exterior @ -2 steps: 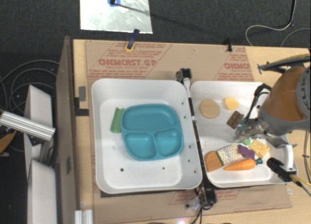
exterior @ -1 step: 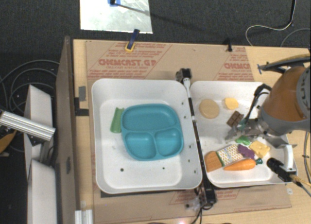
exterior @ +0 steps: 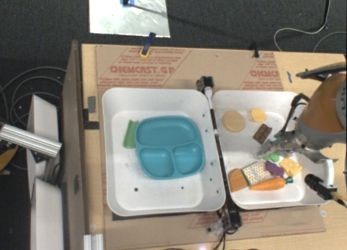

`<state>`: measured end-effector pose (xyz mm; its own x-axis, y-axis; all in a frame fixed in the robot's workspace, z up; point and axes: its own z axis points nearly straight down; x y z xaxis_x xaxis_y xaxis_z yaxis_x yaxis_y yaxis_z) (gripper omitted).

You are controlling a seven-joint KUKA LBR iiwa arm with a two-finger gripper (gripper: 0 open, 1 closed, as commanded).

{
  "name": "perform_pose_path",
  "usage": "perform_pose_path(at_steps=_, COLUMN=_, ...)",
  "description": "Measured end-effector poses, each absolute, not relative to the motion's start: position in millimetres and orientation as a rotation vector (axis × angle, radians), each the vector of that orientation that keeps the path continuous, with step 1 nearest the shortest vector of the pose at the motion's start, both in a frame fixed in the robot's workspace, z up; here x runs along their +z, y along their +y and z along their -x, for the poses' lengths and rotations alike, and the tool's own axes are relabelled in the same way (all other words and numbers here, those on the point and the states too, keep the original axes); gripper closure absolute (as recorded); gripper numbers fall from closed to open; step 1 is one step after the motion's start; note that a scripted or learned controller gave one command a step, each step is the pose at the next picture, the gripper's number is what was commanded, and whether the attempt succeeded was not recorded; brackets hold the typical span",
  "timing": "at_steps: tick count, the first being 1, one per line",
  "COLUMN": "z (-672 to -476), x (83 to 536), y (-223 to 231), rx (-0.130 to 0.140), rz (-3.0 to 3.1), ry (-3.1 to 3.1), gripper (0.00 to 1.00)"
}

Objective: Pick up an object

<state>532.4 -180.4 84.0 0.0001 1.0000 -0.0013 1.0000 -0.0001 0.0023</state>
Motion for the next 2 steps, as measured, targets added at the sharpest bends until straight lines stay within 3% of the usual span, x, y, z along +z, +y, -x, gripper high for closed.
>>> perform_pose_path(at_steps=1, z=-598.9, x=85.5, y=-171.1, rx=0.007, rz=-2.208, ry=2.225, gripper=0.0)
perform_pose_path(at_steps=2, z=-557.5, x=84.0, y=-172.8, rx=-0.002, rz=-2.222, ry=2.223, gripper=0.0)
